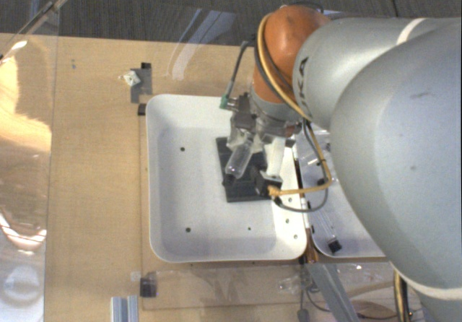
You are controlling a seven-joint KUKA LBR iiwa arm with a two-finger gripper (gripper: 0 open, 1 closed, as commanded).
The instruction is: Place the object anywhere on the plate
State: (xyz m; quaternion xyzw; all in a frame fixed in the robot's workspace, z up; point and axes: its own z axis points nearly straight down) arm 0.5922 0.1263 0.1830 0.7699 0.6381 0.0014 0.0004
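A shallow white plastic bin [180,190] with rounded corners and a smooth matte floor sits on the pale wooden counter [86,169], and a second white bin [354,237] adjoins it on the right, mostly covered by the arm. The bulky grey metal arm [390,118], smooth and rounded with an orange band [285,32] above the wrist, reaches in from the right and hangs over the right half of the left bin. Its end effector [249,158] points down at a flat, dark grey, roughly rectangular plate [242,187] lying on the bin floor near the right wall; two pale fingers [238,158] stand just above or against the plate's surface, and I cannot tell how far apart they are or whether anything sits between them. The object to be placed cannot be made out separately from the fingers and plate. Yellow and black cables [299,187] loop beside the wrist over the seam between the bins. The left and near parts of the left bin's floor are bare white, dotted with a few small dark holes [188,229]. Small dark brackets [143,81] sit at the bin's far-left and near-left corners, and a clear glossy panel [29,169] stands over the counter on the left.
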